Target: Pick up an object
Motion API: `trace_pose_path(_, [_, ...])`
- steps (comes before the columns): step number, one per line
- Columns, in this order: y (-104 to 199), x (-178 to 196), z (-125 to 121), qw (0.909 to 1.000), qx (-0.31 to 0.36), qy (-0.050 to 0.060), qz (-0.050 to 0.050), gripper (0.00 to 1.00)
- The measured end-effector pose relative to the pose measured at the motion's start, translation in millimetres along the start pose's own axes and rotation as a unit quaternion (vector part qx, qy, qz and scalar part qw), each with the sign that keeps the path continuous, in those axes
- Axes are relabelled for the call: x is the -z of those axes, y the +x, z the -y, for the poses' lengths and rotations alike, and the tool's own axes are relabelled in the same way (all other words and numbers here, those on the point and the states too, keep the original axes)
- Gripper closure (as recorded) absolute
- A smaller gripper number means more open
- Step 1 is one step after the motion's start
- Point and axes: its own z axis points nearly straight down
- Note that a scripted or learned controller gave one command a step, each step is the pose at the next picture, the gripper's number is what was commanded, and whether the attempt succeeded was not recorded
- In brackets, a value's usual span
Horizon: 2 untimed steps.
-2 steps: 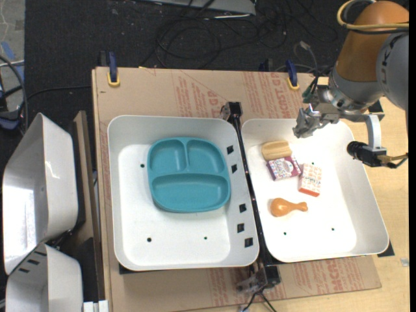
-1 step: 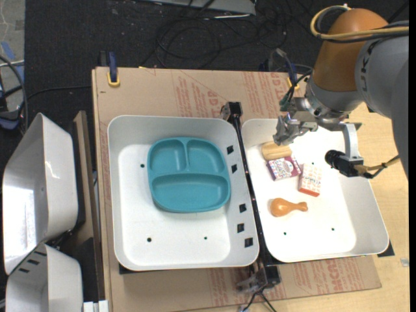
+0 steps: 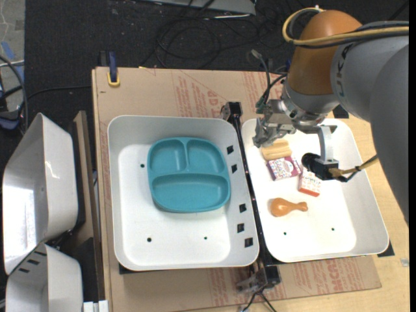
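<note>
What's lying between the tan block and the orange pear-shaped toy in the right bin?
In the camera view, a small purple-and-white packet lies between the tan block and the orange pear-shaped toy. Below the packet, bare white floor of the right bin runs to the toy.

Counter (image 3: 195, 90): two white bins side by side; right bin (image 3: 364, 233) beneath end effector (image 3: 268, 135), left bin (image 3: 123, 239) beside.

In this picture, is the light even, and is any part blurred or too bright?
Camera view: light is fairly even and soft over both bins; the teal tray is sharp with little shadow; the spare bin at the left edge looks washed out; the arm, close to the lens, is slightly soft.
</note>
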Motion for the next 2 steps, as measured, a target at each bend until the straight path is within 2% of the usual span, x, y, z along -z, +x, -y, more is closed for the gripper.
trace_pose_path(2, [111,30,21,1.0000,0.001,-0.001,0.000,1.00])
